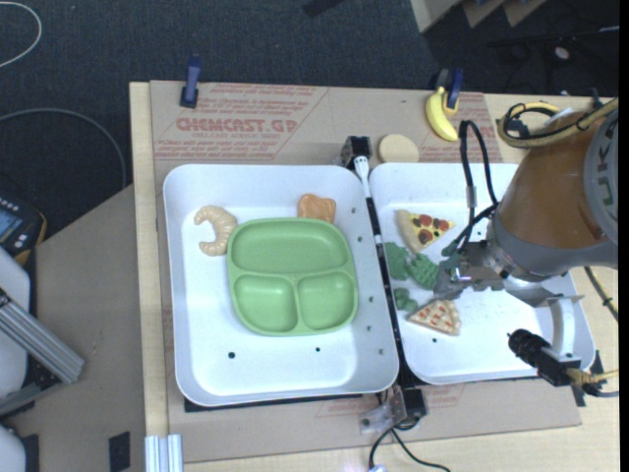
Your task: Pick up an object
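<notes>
Arm (555,200) reaches in from 3 o'clock and hangs over the right bin (491,362). The pincer (454,278) sits low at the bin's left-centre, right among the toy food: green leafy piece (411,266) touching or just beside it at 9 o'clock, pizza slice (437,316) just below at 6–7 o'clock, second pizza slice (423,228) a bit off at 11 o'clock. Can't tell if pincer is apart or together; the wrist body hides it from above. Nothing visibly between the tips, so no grasp confirmed.

Left bin (187,293) has a green tray (292,275) in the middle, croissant (215,228) at its 10 o'clock, small orange piece (316,207) at 12 o'clock, touching or nearly touching the tray's top edge. On the worktop (246,116) beyond the bins: banana (441,114) and a round tan piece (398,148).

Progress, my read: approach done, pincer down at object level, likely target = green piece or the lower pizza slice. Left to do: close on one, lift clear of bin. All objects appear flat on the bin floor, so the pick isn't made yet as far as can be seen.
</notes>
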Action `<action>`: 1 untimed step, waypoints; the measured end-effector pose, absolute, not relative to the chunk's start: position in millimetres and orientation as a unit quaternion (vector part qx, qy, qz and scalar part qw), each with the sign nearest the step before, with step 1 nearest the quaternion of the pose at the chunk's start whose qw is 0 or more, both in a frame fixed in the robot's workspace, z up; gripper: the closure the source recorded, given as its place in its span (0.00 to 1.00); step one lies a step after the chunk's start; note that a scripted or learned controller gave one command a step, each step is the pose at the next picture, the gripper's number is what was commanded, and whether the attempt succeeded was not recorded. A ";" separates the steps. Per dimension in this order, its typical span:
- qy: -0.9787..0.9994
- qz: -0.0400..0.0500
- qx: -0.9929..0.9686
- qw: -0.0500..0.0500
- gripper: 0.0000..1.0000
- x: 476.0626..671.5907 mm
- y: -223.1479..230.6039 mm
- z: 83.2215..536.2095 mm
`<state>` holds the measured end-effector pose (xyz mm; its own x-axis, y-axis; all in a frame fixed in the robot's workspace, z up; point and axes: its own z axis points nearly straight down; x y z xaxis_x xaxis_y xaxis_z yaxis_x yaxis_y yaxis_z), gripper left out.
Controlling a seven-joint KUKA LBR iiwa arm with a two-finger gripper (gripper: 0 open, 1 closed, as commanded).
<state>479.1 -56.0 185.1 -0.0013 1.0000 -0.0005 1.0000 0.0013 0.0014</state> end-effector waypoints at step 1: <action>0.708 0.001 0.706 0.001 1.00 479.8 -25.4 235.7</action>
